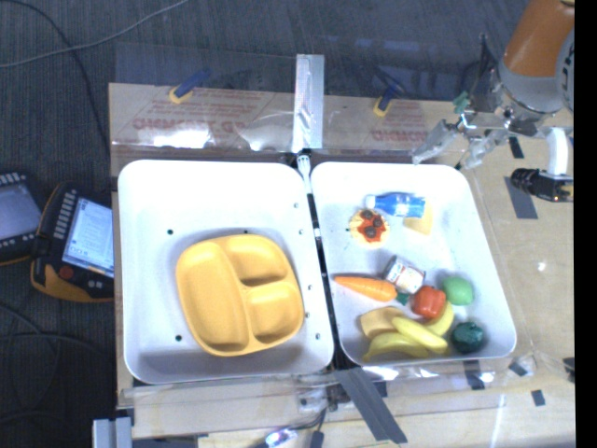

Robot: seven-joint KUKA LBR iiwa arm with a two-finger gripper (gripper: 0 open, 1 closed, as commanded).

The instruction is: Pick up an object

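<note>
Carrot [367,288], prob. light stiff plastic, smooth & tapered, lies mid right bin [476,215], well below & left of the fingers [464,144], which are seen spread apart, nothing between them. Best gripped across thick end.

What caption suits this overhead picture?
Robot hand hovering beyond the right bin of toy food; yellow tray in the left.
</note>
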